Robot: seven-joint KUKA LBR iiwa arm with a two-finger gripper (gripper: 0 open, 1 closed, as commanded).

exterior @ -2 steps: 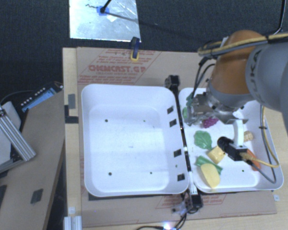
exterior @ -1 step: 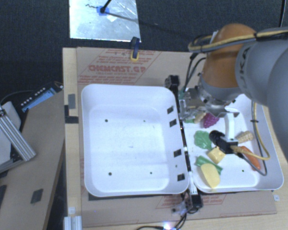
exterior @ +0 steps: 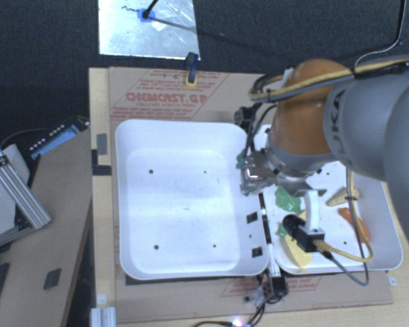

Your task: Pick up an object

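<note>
My arm reaches in over the right bin, and my gripper hangs at that bin's left wall, by the divide from the left bin; I cannot tell its state, because the wrist hides it. The nearest candidate, a green piece, lies inside the right bin just right of and below the gripper. A yellow piece sits nearer the bin's front edge, and an orange piece lies farther right, its long axis running front to back.
</note>
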